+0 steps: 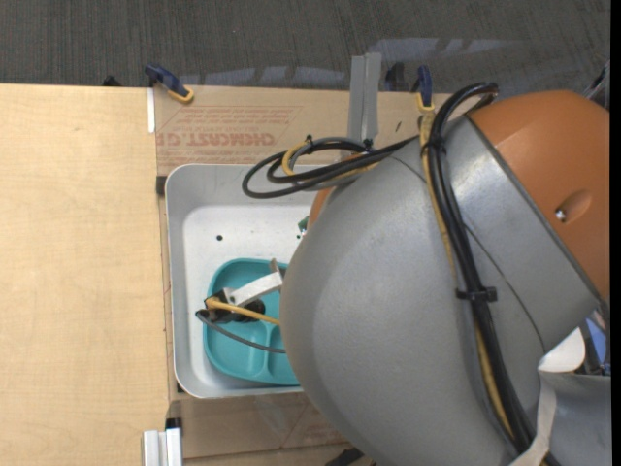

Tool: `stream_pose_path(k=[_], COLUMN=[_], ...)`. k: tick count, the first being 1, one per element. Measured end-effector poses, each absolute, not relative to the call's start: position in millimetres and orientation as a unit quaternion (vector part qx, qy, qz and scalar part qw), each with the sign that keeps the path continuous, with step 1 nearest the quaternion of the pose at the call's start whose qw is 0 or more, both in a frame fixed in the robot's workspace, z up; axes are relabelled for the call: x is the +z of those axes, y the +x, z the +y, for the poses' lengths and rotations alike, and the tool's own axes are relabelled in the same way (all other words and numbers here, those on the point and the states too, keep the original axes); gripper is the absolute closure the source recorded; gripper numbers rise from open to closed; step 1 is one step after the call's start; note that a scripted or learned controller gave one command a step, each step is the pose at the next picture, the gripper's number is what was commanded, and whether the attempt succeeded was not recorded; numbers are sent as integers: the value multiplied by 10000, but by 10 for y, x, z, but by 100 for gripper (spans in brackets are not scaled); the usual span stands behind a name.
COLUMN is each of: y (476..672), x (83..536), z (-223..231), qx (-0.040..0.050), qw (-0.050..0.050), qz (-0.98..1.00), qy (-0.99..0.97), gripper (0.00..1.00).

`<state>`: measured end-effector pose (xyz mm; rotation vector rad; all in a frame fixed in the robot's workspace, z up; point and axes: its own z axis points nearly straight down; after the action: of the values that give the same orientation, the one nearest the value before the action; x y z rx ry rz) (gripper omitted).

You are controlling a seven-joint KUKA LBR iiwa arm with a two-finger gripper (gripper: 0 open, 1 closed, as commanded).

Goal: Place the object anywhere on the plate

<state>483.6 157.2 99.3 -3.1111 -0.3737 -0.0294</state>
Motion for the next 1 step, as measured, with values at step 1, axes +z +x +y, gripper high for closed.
stream_pose_path(k=[1], y=[5323], x=[2431], z=[2281], qx=[-5], qw=[-11], qz=[-1482], qy=[-9890], gripper=[100])
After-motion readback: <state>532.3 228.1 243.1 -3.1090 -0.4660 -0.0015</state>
